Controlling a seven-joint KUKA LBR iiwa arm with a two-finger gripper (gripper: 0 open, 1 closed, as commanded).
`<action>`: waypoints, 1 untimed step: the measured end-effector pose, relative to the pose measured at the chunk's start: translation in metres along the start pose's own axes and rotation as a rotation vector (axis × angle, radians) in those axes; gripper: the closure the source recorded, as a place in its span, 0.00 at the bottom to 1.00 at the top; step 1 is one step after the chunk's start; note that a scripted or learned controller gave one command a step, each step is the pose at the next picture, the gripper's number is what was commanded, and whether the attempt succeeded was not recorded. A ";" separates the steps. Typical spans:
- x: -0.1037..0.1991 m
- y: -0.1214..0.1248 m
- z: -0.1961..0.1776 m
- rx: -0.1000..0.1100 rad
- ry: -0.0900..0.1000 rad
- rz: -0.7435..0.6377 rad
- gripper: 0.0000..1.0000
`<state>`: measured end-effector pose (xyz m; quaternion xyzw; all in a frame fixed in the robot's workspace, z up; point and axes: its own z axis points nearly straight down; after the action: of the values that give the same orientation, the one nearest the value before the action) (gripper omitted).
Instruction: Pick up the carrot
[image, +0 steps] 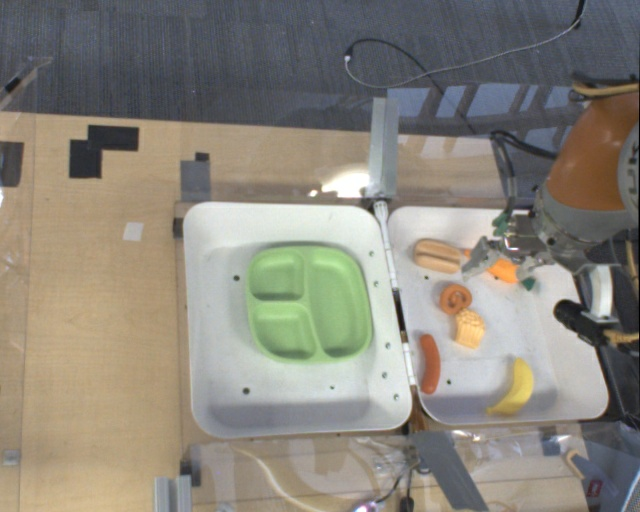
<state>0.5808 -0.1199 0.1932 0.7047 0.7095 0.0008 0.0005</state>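
The carrot (505, 270) is a small orange piece in the right bin (590, 400), near its far right side. My gripper (500, 270) hangs right over it, reaching in from the right. Its two fingers are spread, a grey one (478, 260) to the carrot's left and one with a teal tip (527, 283) to its right. The carrot lies in the gap between them, and neither finger visibly presses on it. The gripper is open.
The right bin also holds a hot dog bun (438, 255), a round orange piece (456, 298), a yellow chunk (469, 328), a red sausage (430, 362) and a banana (514, 388). A green divided tray (305, 302) sits in the left bin (215, 390).
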 end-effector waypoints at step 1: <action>-0.073 0.037 0.014 -0.004 -0.003 -0.159 0.00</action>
<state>0.6183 -0.1924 0.1791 0.6461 0.7632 0.0011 0.0029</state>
